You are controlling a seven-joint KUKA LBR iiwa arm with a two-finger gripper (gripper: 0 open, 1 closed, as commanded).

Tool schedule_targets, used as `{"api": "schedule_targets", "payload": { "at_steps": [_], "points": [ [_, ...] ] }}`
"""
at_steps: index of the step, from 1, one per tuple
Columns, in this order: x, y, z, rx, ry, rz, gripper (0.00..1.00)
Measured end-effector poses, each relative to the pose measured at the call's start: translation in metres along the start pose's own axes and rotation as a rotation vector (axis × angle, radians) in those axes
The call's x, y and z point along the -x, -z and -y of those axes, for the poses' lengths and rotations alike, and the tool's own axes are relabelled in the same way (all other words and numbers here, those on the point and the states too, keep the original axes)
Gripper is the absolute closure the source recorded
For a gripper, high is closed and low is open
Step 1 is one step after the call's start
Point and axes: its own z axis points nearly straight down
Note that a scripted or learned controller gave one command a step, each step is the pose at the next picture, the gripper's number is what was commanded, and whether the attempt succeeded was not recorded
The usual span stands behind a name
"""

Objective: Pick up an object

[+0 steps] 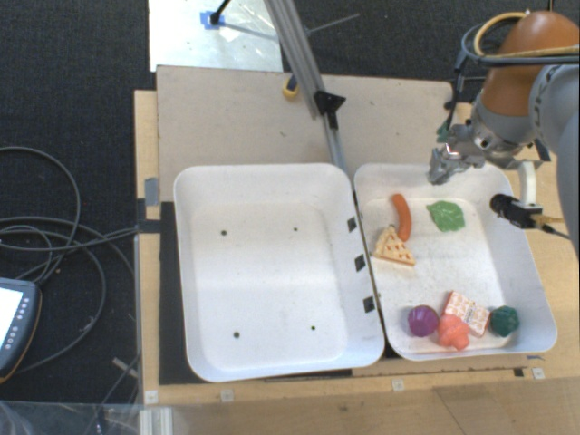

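- Green leaf toy (446, 215) lies in the right bin (526, 275), just below and a little right of the gripper (443, 172); nearest candidate for the pick.
- Gripper hangs over the bin's far rim. Cannot tell whether it is spread or closed; nothing visible in its grasp.
- Leaf looks like thin moulded plastic: judged very light, somewhat flexible, low and flat with a crinkled edge. A flat thing gives little height to grip; best bet is across its narrow width, pressing down close to the bin floor.
- Sausage (401, 216), orange-red, lies left of the leaf and below-left of the gripper, apart from it. Rounded and smooth, so probably slippery; take it across the short axis at mid-length.
- Cheese wedge (394, 247) sits touching or nearly touching the sausage's lower end. Stiff, flat sides; looks an easy grip but crowding may get in the way.
- Farther from the gripper, at the near edge of the bin: purple ball (422, 320), orange piece (453, 333), pink block (467, 310) and dark green piece (505, 319), packed close together. Ball likely rolls away under a closing pinch.
- Risk judged: light toys skid on the smooth bin floor.
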Motion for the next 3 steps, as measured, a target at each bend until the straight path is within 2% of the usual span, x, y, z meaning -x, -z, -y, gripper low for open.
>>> {"api": "schedule_targets", "payload": {
  "at_steps": [2,3],
  "points": [
    [0.009,0.112,-0.007,0.001,0.001,0.0,1.0],
    [-0.038,0.095,0.002,-0.007,0.003,-0.003,1.0]
  ]
}}
